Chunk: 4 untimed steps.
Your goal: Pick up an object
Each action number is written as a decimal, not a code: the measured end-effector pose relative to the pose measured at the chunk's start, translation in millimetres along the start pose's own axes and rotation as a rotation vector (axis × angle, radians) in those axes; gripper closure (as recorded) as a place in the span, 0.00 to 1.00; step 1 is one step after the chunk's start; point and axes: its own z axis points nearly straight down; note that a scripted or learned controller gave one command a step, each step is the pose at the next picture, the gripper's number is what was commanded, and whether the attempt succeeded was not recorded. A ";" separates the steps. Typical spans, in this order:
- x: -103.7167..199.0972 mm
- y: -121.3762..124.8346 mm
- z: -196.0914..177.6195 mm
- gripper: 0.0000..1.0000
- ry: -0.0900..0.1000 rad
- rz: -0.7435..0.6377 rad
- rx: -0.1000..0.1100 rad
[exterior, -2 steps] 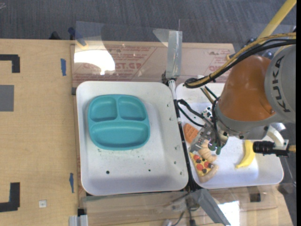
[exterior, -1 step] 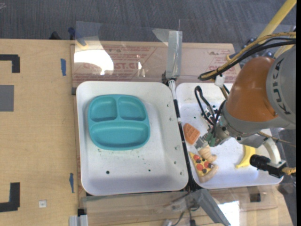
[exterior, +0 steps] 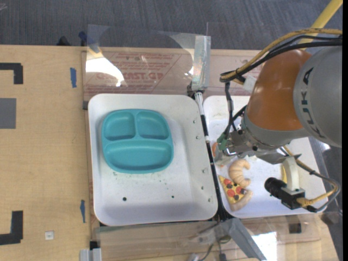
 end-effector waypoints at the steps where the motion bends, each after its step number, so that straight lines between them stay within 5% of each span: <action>1: 47.4 5.1 54.9 1.00 -0.002 0.730 0.010; 2: 46.5 5.5 54.4 1.00 -0.004 1.108 0.006; 3: 117.1 17.3 33.3 1.00 -0.001 1.455 0.004; 4: 175.9 26.8 42.1 1.00 -0.001 1.529 0.003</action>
